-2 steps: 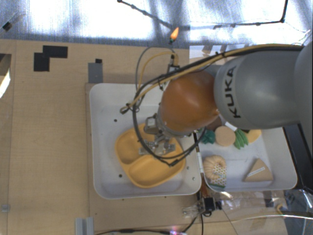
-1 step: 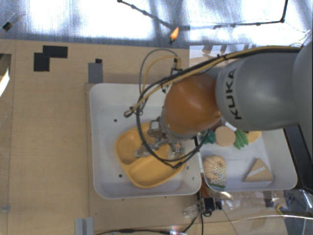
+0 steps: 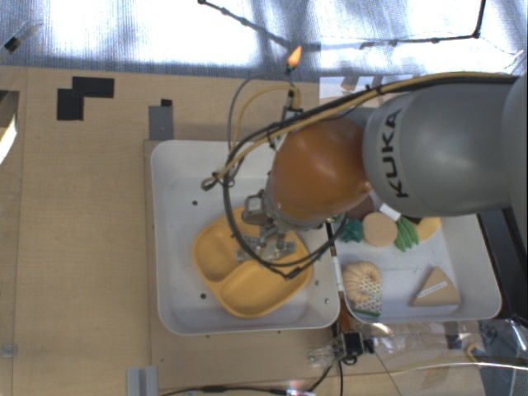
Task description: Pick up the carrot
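- Carrot [image 3: 410,236] is probably showing as a green leafy tuft with a yellow-orange piece beside it. It is lying at the far edge of the right bin [image 3: 477,302], half under the grey arm, and that cover makes the identification uncertain.
- It is sitting to the right of the gripper [image 3: 268,242], in the other bin, across the 2 adjoining rims and well apart from the tool.
- The gripper is hanging over the left bin [image 3: 175,221], directly above a yellow dish [image 3: 239,294]. Metal parts and looping black cables [image 3: 233,143] are crowding it, so whether it is released or clenched cannot be told. Nothing is visibly sitting in its grasp.
- The yellow dish is looking like smooth, glossy plastic, rounded at the corners and divided by a ridge into 2 compartments.
- The orange band [image 3: 318,176] is bulging above the wrist, smooth and rounded, against the matte grey shell.
- Beside the tuft, a flat, round beige disc [image 3: 379,230] is lying just next to a second small green piece [image 3: 353,232].
- Nearer the camera, a pale rounded item with a netted, criss-cross surface [image 3: 363,285] is resting against the right bin's left wall.
- A tan wedge [image 3: 436,289] with flat faces and sharp corners is lying near the front rim.
- Both bins are showing as shallow white plastic with rounded corners.
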You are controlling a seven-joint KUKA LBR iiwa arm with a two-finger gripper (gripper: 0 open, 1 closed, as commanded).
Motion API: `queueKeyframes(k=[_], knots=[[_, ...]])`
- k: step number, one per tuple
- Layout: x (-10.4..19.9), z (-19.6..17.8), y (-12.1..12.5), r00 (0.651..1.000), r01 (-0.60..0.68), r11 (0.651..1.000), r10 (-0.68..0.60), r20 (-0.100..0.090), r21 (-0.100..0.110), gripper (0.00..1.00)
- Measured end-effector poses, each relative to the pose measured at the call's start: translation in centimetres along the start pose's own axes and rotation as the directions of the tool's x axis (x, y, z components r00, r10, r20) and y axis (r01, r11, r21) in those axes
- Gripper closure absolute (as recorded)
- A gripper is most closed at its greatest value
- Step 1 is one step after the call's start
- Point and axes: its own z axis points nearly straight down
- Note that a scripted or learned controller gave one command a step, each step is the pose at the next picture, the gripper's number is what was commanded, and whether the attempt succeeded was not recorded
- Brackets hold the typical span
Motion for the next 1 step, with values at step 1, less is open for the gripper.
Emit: queueKeyframes(k=[1], knots=[[-1.98,-2.54,-1.0,0.981,-0.187,0.981,0.185,-0.055,-0.04,1.0]])
